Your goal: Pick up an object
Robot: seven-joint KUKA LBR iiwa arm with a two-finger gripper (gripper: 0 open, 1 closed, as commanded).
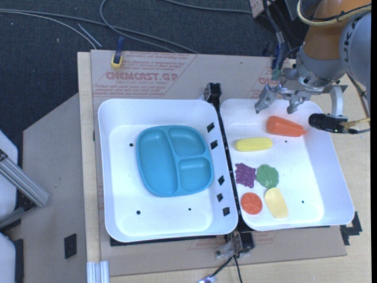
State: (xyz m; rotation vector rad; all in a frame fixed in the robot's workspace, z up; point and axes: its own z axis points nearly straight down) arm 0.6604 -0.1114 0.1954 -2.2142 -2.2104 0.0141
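Currently logged: my gripper [277, 106], jaws spread and holding nothing, above the right bin's [330, 175] far edge, orange toy carrot [285, 127] just below it; I'd shift nearer, centre the fingers across its width, descend, then close.

1. Two white bins: left bin [112, 158], right bin [330, 175].
2. One blue divided plate [174, 159].
3. Six toy foods: orange carrot [285, 126], yellow corn [254, 144], purple grapes [245, 174], green piece [267, 175], red tomato [252, 203], pale yellow piece [275, 203].
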